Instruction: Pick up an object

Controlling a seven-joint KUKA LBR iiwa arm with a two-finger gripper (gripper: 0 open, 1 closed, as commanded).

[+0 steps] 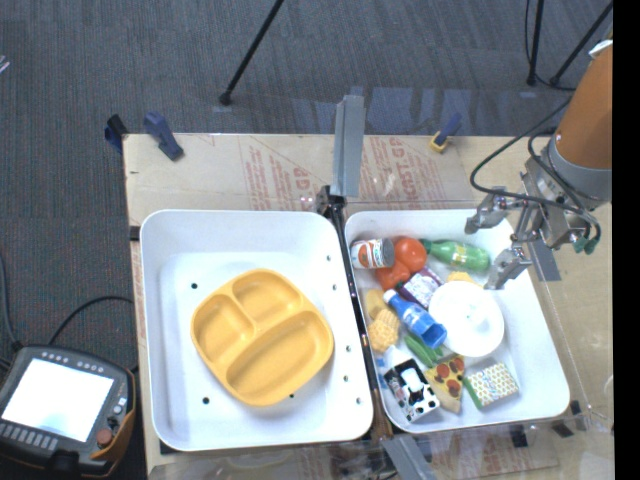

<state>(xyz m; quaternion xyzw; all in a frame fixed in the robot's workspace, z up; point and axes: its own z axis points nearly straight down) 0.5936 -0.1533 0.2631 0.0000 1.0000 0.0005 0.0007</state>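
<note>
Gripper (500, 238) spread wide, nothing between the fingers, poised over the upper right corner of the right bin (556, 363). One fingertip near the bin's top rim, the other lower, just beside the white round lid (467, 319) and close to the green bottle (458, 255). No contact visible with either.

Nothing lifted yet; every candidate lying in the right bin: green bottle along the top, orange piece (404, 259) and a red-capped jar (372, 254) beside it, blue bottle (414, 318) in the middle, white round lid to its right, patterned box (490, 384) and black-and-white item (412, 387) toward the near edge. Left bin (160, 268) bearing a yellow divided plate (262, 336).

By appearances, early in the task: approach made, target not obvious. Left to do: descend, close on one thing, raise it clear. Crowding likely to complicate a clean grasp.
</note>
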